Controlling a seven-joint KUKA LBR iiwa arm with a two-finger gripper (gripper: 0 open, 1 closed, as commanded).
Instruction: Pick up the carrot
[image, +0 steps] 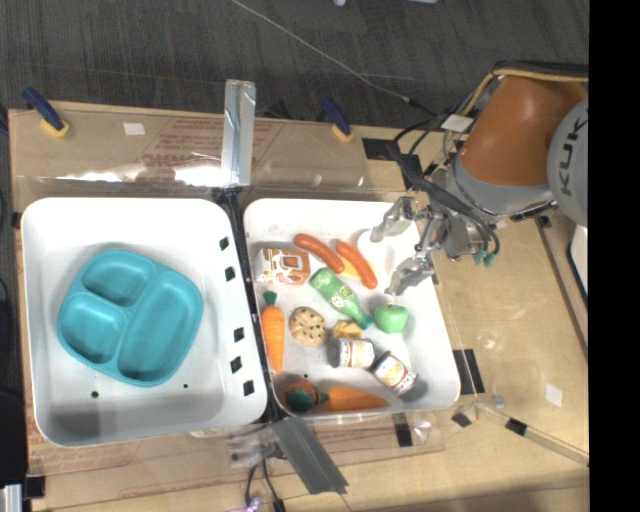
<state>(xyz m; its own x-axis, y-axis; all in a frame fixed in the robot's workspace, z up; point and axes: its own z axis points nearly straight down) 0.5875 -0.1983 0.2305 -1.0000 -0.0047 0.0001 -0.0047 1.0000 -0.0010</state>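
Carrot (273, 337): I see it far left of and below my gripper (400, 245), by the right bin's (440, 330) left wall.
Axis: runs top to bottom, green tip up.
Gripper: fingers spread, nothing held, over the bin's top right.
Between: sausages (337, 257), green bottle (337, 293), cookie (307, 325).
Second carrot (352, 400): lies crosswise, further below.

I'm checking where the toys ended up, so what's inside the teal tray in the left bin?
The teal tray in the left bin shows bare compartments with no toys in them. The tray hides the bin floor beneath it. The carrot lies in the right bin.
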